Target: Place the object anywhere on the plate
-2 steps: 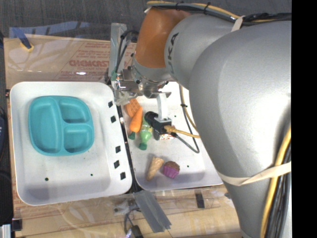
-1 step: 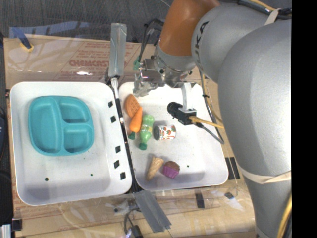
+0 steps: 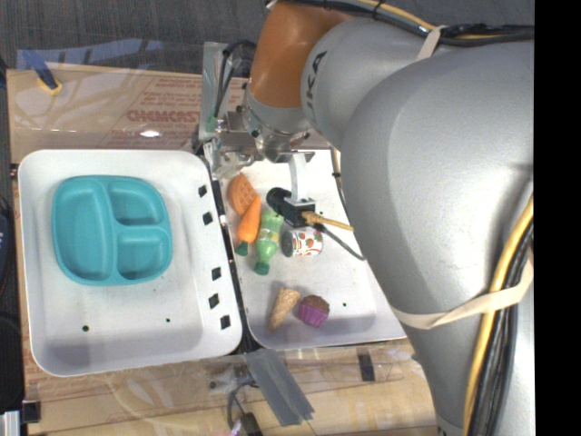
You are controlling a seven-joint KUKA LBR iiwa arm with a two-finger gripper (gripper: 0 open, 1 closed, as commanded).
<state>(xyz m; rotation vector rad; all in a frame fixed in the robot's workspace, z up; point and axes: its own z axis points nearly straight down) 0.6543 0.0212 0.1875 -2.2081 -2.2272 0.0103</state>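
Pincer (image 3: 238, 143) at right bin's (image 3: 363, 321) top-left corner, can't tell its state | carrot (image 3: 245, 209) in right bin, just below pincer | teal plate (image 3: 111, 230) in left bin (image 3: 54, 343)

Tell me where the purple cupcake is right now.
The purple cupcake lies in the right bin, near its front edge, just right of the ice cream cone and below the green bottle.
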